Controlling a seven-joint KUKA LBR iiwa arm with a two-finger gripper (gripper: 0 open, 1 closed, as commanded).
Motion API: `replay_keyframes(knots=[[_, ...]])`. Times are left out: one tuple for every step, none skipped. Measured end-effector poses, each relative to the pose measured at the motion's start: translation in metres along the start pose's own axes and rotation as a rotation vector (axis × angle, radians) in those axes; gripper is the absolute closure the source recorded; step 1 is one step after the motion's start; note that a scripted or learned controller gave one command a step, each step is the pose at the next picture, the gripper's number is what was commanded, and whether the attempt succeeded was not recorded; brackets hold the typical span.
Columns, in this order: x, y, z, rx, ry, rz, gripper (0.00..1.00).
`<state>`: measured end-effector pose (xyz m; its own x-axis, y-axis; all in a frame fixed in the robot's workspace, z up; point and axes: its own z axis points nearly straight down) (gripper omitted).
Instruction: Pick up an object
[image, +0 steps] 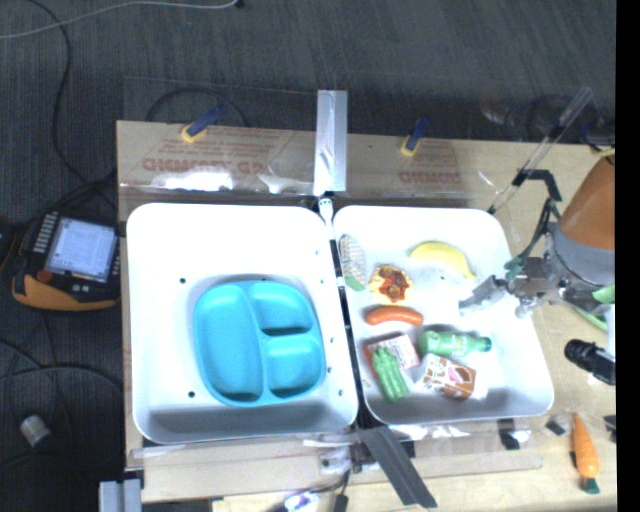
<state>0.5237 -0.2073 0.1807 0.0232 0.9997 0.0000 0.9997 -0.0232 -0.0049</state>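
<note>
Blue tray (258, 340) in L bin (160, 250); bottle (455, 343), sausage (393, 316) in R bin (500, 235); jaws unclear.

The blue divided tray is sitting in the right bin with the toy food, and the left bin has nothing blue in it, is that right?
Not quite. The camera view shows the blue divided tray in the left bin; the toy food, such as the banana and hot dog, lies in the right bin.

You're looking at a robotics lab: a plywood bench (440, 165) on dark grey carpet (60, 400), loose black cables (40, 40) left of the bench, and a handheld orange-edged control pendant (70, 258) beside them.
</note>
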Motion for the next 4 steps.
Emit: replay_keyframes(knots=[[0.000,0.004,0.081,-0.003,0.008,0.141,0.00],[0.000,0.003,0.075,0.003,0.007,0.141,1.00],[-0.004,0.003,0.091,-0.010,-0.001,0.137,1.00],[0.012,0.020,0.086,-0.001,-0.001,-0.108,1.00]])
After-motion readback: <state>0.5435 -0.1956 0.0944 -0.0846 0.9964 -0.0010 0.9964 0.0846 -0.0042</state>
